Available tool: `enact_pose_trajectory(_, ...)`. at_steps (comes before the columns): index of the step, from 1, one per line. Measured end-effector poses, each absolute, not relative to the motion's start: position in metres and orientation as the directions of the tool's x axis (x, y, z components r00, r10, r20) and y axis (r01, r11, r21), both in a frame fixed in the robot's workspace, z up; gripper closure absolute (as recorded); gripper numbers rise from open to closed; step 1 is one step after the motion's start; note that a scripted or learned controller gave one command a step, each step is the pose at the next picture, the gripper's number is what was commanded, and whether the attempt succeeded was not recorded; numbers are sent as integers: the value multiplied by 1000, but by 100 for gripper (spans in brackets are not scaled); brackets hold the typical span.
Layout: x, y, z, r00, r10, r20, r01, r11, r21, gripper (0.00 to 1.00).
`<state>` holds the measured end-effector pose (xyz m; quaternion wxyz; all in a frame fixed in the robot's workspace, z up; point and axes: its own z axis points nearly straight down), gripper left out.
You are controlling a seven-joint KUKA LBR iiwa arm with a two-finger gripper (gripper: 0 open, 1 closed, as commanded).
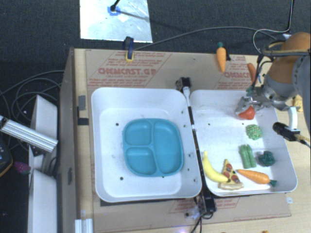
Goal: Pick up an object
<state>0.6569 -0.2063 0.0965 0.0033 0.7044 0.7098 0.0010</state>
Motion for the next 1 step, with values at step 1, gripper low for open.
enact_pose_trajectory(1, 624, -103, 145, -5, 1000, 1, 1000, 5, 4, 100)
